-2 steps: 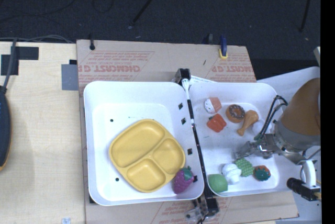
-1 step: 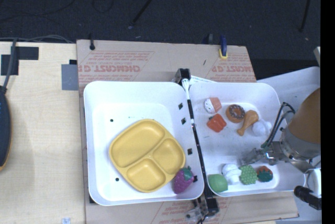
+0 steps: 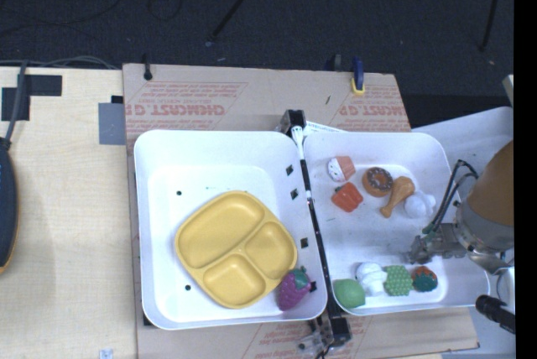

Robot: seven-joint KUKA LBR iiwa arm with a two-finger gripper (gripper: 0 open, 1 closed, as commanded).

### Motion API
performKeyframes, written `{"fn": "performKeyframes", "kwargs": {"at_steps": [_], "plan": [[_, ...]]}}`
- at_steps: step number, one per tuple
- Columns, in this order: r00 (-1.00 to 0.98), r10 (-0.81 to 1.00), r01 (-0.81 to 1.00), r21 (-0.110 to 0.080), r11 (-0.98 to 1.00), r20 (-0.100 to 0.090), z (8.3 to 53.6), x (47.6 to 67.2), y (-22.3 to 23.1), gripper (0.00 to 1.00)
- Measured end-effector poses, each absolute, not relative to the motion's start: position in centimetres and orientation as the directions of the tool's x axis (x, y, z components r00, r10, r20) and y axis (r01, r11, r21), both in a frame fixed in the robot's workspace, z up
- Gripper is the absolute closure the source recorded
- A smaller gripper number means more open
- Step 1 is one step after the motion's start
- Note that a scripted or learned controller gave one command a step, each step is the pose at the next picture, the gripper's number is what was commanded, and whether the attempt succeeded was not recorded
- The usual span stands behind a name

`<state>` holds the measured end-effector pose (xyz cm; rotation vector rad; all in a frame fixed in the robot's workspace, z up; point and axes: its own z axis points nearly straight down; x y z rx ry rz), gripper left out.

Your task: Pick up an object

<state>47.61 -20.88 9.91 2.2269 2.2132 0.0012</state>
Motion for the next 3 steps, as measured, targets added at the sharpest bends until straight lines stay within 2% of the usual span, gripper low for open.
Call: {"fn": "performKeyframes", "kwargs": {"at_steps": [1,3], "plan": [[0.0,1.0,1.0,-0.002,0.0,0.002,8.82,47.94,-21.23,1.0],[0.003,1.0,1.0,0.003,-0.003,0.001,8.91,47.76,-21.2,1.0]]}}
